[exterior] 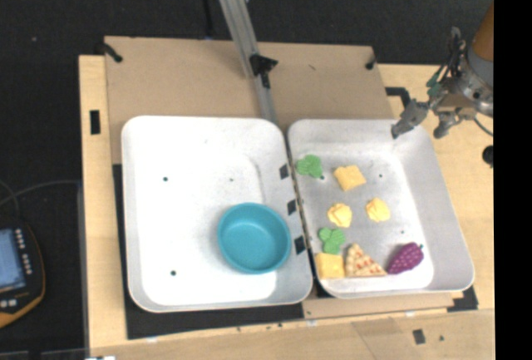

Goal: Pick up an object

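Leftmost, a blue bowl [253, 238] sits upright in the left bin [166, 150], toward its near right corner. Beside it, the right bin [416, 175] holds the small toy foods: two green pieces [310, 167] [332, 239], three yellow pieces [349, 178] [339, 214] [377, 209], a yellow block [330, 266] touching a pizza slice [362, 262] whose tip points to the far side, and purple grapes [405, 258] lying with their long axis slanting up to the right. Over that bin's far right corner hangs the gripper [422, 121], its two fingers spread apart with nothing between them.
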{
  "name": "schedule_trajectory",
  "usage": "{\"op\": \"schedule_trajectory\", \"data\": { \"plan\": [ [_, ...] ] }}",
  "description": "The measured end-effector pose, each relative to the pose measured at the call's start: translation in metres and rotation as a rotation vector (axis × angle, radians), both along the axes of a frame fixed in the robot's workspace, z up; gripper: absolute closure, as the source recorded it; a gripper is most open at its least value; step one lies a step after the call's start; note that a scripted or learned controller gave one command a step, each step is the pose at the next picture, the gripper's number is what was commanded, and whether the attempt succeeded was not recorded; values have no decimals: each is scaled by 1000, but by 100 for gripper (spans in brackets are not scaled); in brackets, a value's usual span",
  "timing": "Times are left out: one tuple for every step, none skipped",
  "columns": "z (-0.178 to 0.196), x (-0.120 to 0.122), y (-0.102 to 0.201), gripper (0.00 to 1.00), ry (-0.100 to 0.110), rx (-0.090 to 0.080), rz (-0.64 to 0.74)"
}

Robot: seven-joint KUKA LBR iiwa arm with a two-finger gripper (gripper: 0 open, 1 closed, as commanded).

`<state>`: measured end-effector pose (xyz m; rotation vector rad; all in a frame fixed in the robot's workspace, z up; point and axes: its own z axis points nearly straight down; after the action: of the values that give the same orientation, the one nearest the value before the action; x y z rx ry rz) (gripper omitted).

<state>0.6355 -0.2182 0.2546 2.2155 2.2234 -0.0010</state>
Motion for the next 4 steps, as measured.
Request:
{"op": "schedule_trajectory", "data": {
  "plan": [
    [0, 0, 0, 0, 1, -1, 1],
    [-42, -2, -1, 0, 4, 1, -2],
    [-103, 3, 0, 0, 5, 1, 0],
    [-154, 3, -1, 0, 2, 0, -2]
  ]
}}
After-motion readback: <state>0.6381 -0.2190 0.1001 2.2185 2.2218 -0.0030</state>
